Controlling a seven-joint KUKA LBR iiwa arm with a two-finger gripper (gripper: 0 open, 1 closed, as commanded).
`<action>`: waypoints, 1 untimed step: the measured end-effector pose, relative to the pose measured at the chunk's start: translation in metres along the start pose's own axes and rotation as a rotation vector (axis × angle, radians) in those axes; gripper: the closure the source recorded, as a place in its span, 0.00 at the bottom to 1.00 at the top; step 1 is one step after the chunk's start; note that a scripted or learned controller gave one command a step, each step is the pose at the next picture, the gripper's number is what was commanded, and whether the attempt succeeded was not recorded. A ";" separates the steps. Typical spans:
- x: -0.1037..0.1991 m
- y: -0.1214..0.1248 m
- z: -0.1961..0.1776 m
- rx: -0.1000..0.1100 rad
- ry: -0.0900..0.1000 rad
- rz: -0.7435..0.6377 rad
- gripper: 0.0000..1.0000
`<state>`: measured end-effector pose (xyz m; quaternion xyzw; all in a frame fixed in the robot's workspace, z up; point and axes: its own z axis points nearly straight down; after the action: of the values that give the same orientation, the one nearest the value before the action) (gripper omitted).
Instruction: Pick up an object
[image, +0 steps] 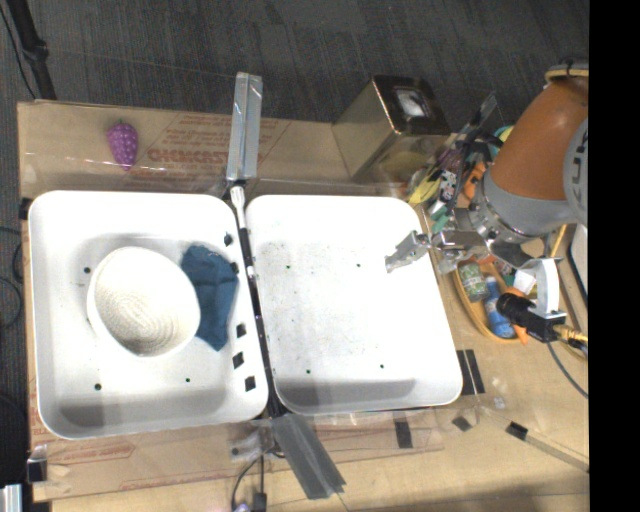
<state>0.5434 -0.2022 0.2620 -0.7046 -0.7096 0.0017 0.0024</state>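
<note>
Pincer (403, 252) hangs over the right bin (350, 390), can't tell its state, nothing visibly held, and the pickable stuff sits well off to its left: blue cloth (212, 290), then white woven cap (143, 300).

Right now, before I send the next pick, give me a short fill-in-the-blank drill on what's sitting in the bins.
1. The white woven hat lies in the ____ bin.
2. The cloth touching the hat's right side is ____ in color.
3. The gripper hangs over the upper ____ part of the right bin.
4. The purple object rests ____ the bins, on the cardboard.

Missing words: left; blue; right; outside
</note>
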 end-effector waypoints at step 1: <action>-0.008 -0.030 -0.053 -0.007 -0.003 -0.116 0.00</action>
<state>0.5139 -0.2101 0.3150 -0.6623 -0.7492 0.0003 -0.0009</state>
